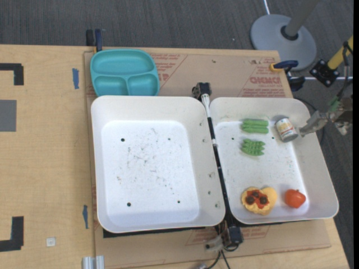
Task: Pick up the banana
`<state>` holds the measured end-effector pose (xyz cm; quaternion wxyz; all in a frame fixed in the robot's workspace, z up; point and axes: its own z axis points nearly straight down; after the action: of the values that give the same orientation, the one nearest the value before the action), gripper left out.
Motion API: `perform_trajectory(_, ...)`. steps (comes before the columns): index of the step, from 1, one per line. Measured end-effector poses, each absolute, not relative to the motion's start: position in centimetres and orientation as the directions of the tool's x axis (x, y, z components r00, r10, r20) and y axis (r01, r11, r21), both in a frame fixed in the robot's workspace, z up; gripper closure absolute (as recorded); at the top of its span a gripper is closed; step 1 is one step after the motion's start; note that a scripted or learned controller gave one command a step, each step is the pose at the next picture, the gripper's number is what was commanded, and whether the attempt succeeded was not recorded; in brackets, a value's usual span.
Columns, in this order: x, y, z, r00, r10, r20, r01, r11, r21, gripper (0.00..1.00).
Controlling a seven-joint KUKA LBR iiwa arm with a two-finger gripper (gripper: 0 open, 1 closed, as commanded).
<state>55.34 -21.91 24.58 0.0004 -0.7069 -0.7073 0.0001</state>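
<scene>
end effector point(312, 124) | over right bin point(314, 175) rim, just beside can point(286, 129) | grip: cannot tell

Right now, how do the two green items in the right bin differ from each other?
The upper green item is smooth and lies long and flat; the lower green item looks bumpier and a bit shorter. The upper one sits nearer the far wall of the right bin, close to the small can; the lower one lies more toward the bin's middle. Both are green, lie crosswise, and touch nothing.
</scene>
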Motion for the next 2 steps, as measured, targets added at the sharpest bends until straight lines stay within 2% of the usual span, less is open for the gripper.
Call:
perform_trajectory(1,54.6,-16.5,13.9,0.019,1.000,0.001,1.000,-0.019,-0.002,0.00)
perform_trajectory(2,48.1,-9.7,8.5,0.070,0.998,0.002,0.998,-0.070,-0.003,0.00)
